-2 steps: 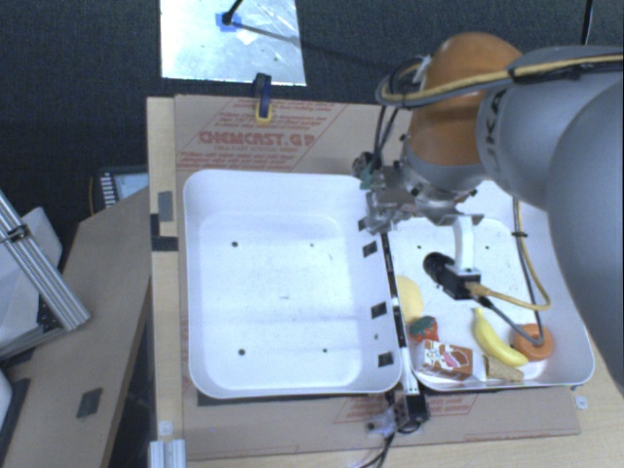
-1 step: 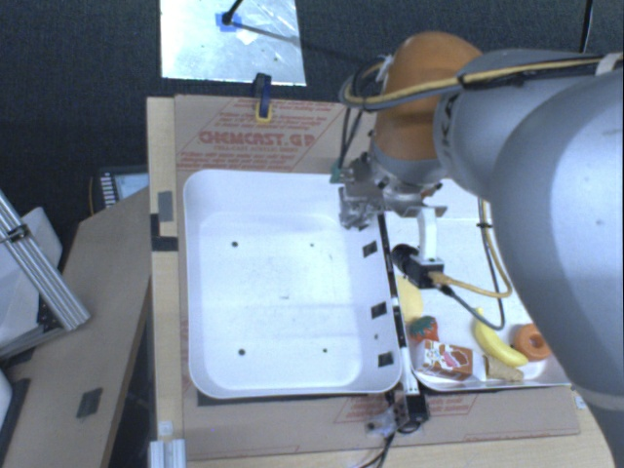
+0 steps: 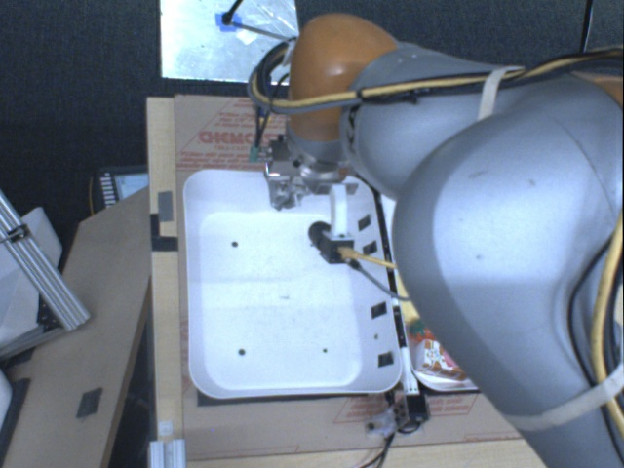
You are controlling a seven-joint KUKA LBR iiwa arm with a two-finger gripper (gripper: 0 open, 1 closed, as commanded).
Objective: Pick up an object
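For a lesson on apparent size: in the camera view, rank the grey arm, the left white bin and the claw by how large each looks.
1. Grey arm, nearest the camera, which inflates it.
2. Left white bin.
3. Claw.

Second shallow white bin (image 3: 450, 383): largely hidden by the bulky grey arm (image 3: 507, 252), itself cropped at the right edge. Red-and-white printed object (image 3: 436, 357) inside: partly covered, identity undetermined. Gripper (image 3: 284, 195): finger state obscured.

White bin (image 3: 244, 359) with dark dots, grey arm (image 3: 507, 222) with orange band (image 3: 331, 61), tan cardboard (image 3: 210, 135) with red print
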